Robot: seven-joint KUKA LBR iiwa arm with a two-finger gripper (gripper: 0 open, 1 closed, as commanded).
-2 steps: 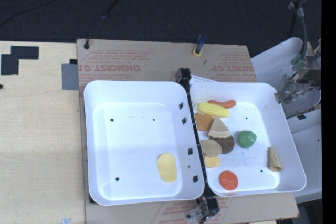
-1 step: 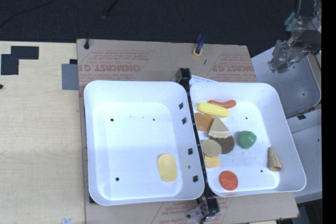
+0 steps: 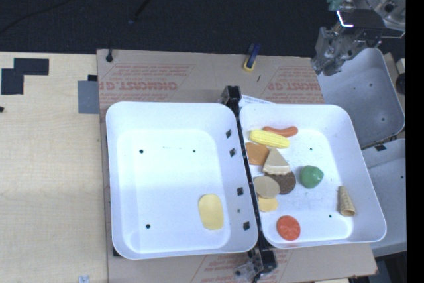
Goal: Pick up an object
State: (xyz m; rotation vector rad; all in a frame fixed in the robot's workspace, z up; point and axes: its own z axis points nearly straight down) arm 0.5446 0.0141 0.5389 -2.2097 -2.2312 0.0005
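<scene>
So the arm's hand (image 3: 329, 57) is hanging up at the top right, above the far edge of the table and past the back rim of the right-hand shallow white bin (image 3: 361, 156). Honestly can't tell from this angle whether it's spread or pressed together, it's just a grey blob of metal up there. Nothing visible between the fingers either.

All the pickable stuff sits well below and to the left of the hand. In the right bin: a yellow plastic corn cob (image 3: 269, 138) with a reddish-orange hot dog sausage (image 3: 281, 130) just behind it, an orange wedge-shaped block (image 3: 256, 154), a tan and brown cake-slice thing (image 3: 278, 162), a round dark brown cookie (image 3: 286, 182), a beige flat disc (image 3: 266, 187) overlapping it, a green ball-like fruit (image 3: 311, 176), a red tomato-looking round piece (image 3: 288, 228) near the front rim, and a tan waffle ice cream cone (image 3: 346, 201) over by the right wall.

The left-hand white bin (image 3: 126, 169) has one pale yellow oval piece (image 3: 211, 211) lying near its front right corner, well apart from the hand.
</scene>
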